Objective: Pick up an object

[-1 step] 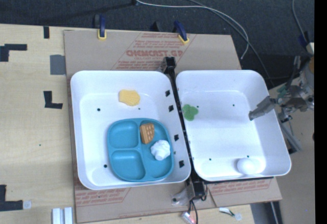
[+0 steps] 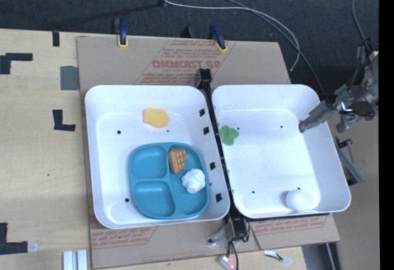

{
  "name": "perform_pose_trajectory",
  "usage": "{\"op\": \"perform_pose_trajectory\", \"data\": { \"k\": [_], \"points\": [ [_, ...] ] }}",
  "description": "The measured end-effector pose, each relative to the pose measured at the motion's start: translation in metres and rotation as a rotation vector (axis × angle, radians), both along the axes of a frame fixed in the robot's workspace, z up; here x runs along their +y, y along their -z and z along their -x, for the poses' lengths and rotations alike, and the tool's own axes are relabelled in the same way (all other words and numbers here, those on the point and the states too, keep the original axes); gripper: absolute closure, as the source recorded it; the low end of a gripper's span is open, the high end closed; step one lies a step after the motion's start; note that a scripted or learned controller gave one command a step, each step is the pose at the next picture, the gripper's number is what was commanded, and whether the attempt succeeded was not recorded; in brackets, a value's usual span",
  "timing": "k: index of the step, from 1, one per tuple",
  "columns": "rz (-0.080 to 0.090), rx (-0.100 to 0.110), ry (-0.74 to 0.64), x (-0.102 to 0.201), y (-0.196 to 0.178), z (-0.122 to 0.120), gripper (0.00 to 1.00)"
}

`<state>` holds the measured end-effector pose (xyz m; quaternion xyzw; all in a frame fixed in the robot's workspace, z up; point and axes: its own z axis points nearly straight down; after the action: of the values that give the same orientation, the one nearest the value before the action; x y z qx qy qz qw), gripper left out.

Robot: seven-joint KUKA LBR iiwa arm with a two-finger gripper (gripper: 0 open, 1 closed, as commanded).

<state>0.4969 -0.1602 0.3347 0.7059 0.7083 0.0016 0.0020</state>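
My gripper reaches in from the right and hangs over the right rim of the right bin. Nothing shows in its grasp. In that bin a small green object lies by the left wall, and a white ball rests near the front right corner. The left bin holds a yellow object at the back. A blue divided tray at its front carries a tan waffle-like piece and a white crumpled object.
Both bins sit on a cardboard sheet fixed by two clamps at the back. A black divider runs between the bins. Cables trail across the dark floor behind.
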Motion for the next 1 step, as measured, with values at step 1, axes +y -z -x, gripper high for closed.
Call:
{"op": "perform_pose_trajectory", "data": {
  "k": [1],
  "points": [
    [-0.001,0.006,0.0,0.0269,-0.0031,-0.0489,0.0]
  ]
}}
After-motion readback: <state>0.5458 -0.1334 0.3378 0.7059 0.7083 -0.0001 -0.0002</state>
